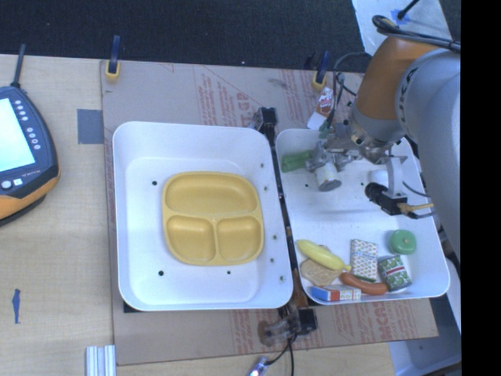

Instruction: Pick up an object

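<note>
**Risk: closing on nothing at the far end of the right bin**

Gripper (329, 167) sits low over the right bin (438, 288), far end, beside a green piece (295, 161). Finger spread: cannot tell, wrist blocks it; nothing visibly held. Other candidates, banana (322, 254) included, crowd the near corner. A grasp here may only nudge the green piece against the wall.

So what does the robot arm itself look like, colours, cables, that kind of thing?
The arm is bulky and rounded, with a light grey shell and a broad orange band above the wrist. Thin black cables loop around the wrist area. The gripper is small, metallic grey hardware, with a dark part beside it. No markings are legible.
</note>
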`<move>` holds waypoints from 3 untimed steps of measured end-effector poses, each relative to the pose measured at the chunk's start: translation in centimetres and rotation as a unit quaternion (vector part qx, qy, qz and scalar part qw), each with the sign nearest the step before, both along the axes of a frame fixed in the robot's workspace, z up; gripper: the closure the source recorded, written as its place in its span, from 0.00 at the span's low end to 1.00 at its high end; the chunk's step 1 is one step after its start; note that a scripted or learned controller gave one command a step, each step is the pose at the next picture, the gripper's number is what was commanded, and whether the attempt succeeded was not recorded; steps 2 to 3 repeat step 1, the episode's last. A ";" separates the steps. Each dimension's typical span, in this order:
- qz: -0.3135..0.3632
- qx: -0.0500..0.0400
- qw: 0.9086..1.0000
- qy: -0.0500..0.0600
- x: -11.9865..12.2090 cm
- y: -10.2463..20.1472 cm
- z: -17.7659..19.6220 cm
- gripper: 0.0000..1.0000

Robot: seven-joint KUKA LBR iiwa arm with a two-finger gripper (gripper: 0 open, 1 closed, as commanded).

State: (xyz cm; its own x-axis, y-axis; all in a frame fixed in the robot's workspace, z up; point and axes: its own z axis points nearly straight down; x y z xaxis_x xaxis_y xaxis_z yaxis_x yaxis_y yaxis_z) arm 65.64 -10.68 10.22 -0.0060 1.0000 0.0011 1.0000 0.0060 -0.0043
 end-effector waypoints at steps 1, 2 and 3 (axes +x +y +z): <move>-0.001 0.001 1.000 -0.001 -4.9 8.2 9.0 1.00; -0.001 0.001 1.000 -0.001 -4.9 8.2 9.0 1.00; -0.001 0.001 1.000 -0.001 -4.9 8.2 9.0 1.00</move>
